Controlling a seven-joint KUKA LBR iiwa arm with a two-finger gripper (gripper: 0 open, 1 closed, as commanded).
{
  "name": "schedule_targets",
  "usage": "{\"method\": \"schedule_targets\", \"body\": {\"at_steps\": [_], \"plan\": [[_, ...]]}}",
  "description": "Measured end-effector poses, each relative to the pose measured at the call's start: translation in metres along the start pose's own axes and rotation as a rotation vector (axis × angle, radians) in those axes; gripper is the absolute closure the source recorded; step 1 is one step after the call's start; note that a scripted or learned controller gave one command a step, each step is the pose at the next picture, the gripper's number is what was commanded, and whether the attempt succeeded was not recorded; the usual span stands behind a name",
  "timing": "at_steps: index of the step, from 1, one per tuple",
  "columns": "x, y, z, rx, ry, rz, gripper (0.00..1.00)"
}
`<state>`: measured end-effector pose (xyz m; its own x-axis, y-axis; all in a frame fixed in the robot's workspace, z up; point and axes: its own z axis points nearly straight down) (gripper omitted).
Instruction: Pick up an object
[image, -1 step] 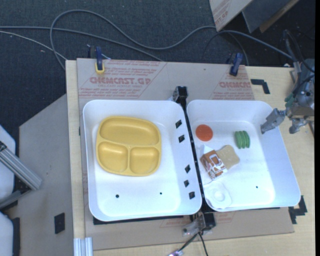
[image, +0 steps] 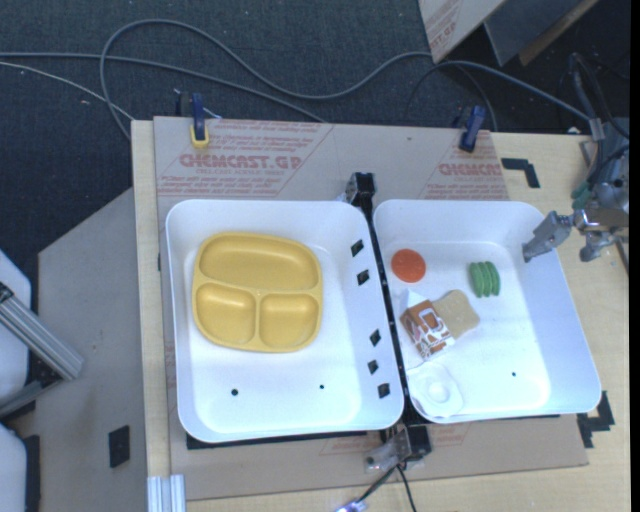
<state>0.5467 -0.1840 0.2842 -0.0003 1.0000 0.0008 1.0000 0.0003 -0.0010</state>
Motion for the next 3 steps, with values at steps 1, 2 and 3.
{"method": "schedule_targets", "body": {"at_steps": [1, 2, 3], "plan": [[0.002, -0.006, 0.060, 0.004, 0.002, 0.001, 0.00], [0.006, -0.006, 0.103, 0.005, 0.002, 0.001, 0.00], [0.013, -0.009, 0.147, 0.004, 0.002, 0.000, 0.00]]}}
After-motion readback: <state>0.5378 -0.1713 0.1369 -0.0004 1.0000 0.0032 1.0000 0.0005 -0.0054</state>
